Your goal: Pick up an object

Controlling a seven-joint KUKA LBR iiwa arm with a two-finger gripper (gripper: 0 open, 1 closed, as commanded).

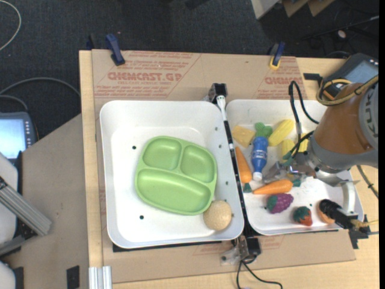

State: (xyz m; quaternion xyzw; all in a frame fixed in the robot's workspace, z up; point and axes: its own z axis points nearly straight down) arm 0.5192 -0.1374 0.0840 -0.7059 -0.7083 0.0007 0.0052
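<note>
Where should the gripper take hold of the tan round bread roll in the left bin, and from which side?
Probably from straight above, across the middle of the tan round bread roll. It lies against the green divided plate and close to the left white bin corner wall, so sideways approaches look crowded.

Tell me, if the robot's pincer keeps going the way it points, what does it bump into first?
Probably the carrot. The pincer reaches down and leftward into the right bin, and the carrot lies right below its tip, with the blue bottle a little further left. Depth is hard to judge from above, so it's a guess.
</note>
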